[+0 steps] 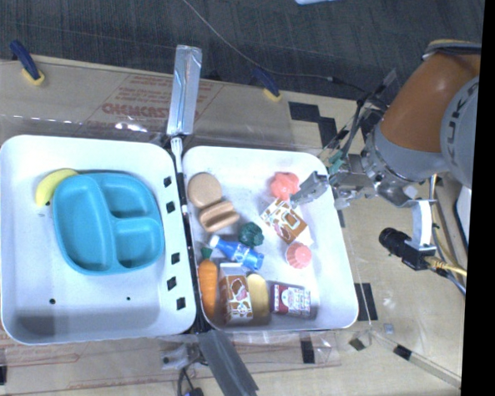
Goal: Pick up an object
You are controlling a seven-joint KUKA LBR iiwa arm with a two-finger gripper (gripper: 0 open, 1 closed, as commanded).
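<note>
**Gripper at the right bin's far corner, pink toy nearest**

From the overhead camera I see the grey two-finger gripper (315, 186) hanging over the far right corner of the right white bin (343, 278), just beside the small pink lumpy toy (284, 184). I cannot tell how far it is open, and I see nothing between its tips.

I take the pink toy as the likeliest pick. It looks like a light, hollow plastic piece: stiff, rounded, a little slick, not fragile. I would close across its narrow middle, since the bumpy sides could squirt out of a shallow pinch.

Just toward the near edge lies a small orange-and-white printed packet (284, 221), flat and harder to get under. A second pink ridged toy (298, 255) sits nearer the right wall.

The left white bin (10, 245) carries a blue divided plastic tray (108, 222) with a yellow banana (52, 183) at its far left corner.
</note>
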